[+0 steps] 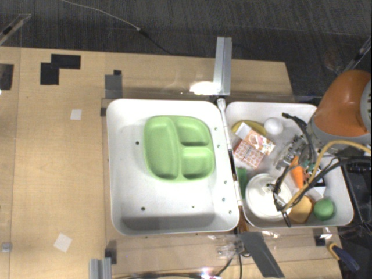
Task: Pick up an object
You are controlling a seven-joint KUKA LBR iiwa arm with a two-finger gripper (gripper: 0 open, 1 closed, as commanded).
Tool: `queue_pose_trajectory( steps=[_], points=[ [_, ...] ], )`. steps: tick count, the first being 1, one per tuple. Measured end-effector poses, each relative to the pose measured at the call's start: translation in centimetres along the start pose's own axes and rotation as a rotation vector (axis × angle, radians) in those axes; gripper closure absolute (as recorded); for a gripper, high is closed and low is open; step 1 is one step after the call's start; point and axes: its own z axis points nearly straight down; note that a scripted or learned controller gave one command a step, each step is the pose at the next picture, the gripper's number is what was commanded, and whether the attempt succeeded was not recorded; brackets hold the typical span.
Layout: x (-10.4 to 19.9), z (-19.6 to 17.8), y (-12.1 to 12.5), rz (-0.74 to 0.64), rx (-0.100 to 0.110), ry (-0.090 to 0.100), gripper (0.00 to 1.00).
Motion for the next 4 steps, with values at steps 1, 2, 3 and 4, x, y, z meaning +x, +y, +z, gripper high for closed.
queue_pose_trajectory(
  steps=[1,2,3,4],
  points=[
    [-2.7,-13.9,-0.6,-0.198,0.008,0.014,1.0],
    [-2.5,-13.5,-0.6,-0.199,0.009,0.023,0.0],
    [-2.7,-0.7,-1.1,-0.318,0.008,0.027,0.0],
    [-2.3,1.2,-1.0,-0.244,0.001,-0.006,0.0]
  ],
)
